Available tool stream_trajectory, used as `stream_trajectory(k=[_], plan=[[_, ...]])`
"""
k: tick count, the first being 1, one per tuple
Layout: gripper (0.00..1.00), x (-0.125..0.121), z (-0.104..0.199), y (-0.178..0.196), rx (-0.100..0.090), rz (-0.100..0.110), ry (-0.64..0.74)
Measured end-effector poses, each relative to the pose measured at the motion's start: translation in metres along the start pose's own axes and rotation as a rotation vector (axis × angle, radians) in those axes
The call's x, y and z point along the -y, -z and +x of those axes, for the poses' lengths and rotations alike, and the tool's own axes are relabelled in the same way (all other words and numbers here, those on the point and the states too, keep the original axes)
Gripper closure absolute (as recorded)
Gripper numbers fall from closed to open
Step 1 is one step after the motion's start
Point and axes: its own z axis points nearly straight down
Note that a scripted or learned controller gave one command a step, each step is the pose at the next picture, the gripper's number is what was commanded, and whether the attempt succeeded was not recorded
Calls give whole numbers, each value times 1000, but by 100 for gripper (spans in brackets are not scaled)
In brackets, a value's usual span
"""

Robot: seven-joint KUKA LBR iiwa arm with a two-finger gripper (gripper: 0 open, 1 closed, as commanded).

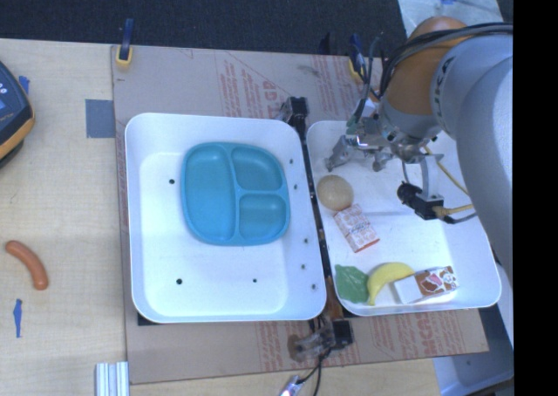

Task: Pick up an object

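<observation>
My gripper [357,161] hangs over the far left corner of the right bin [471,255], open, with nothing between its fingers. Just in front of it lies a tan, egg-shaped object [334,192], a little apart from the left fingertip. A small red and white packet [356,228] lies further forward. Along the bin's front wall sit a green piece [351,283], a yellow banana [388,276] and a red and white box [432,283].
The left bin [148,211] holds a blue divided plate [235,192]. An orange sausage [28,263] lies on the bench at far left, and a dark device [10,111] sits at the left edge. The arm's grey body [475,115] covers the right bin's far right side.
</observation>
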Motion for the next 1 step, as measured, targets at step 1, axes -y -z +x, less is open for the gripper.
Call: stream_trajectory(k=[1], plan=[[0, 36, -5, -1, 1, 2, -1]])
